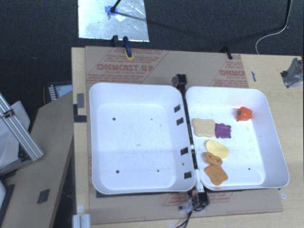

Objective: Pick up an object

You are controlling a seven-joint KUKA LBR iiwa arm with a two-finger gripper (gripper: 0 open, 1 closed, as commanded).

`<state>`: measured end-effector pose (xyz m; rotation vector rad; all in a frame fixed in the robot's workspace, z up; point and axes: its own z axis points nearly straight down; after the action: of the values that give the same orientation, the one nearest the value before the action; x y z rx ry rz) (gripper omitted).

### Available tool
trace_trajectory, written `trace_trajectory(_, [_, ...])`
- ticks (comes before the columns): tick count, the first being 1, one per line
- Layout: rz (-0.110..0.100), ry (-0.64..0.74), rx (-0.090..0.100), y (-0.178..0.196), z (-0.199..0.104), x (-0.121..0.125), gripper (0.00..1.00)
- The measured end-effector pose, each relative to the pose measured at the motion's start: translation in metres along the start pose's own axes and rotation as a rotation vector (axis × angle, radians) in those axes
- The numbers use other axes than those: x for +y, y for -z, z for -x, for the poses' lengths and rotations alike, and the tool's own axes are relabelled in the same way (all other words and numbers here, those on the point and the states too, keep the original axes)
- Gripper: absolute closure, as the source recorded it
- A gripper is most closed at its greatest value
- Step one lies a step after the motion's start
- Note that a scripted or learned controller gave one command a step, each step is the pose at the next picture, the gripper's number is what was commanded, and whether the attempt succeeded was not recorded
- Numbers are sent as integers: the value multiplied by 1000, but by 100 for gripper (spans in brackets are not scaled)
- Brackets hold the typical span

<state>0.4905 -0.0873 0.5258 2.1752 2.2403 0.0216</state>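
Camera view showed two white bins side by side on the surface [266, 70]; the left bin [137, 137] held nothing to pick, and the right bin [266, 137] carried every candidate, clustered along its left side. A tan slice of toy bread [204, 127] lay flat with a purple piece [223, 130] touching its right edge; below them sat a yellow piece [217, 148], a small orange ring [213, 158] overlapping its lower edge, and a brown cookie-like piece [216, 174] just under that. An orange-red toy [243, 113] stood alone toward the upper right, well apart from the rest. All looked like light, stiff plastic play food, likely smooth and a little slippery. The flat pieces offered only thin edges, so the chunkier orange-red toy, free on all sides, seemed the easiest hold, pinched across its body. At the right edge of the frame a grey part of the arm [292, 73] was visible; whether the jaws were open or closed could not be told.
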Motion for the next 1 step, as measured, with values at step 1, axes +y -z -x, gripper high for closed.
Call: trace_trajectory(1, [4,5,0,11,0,1,100])
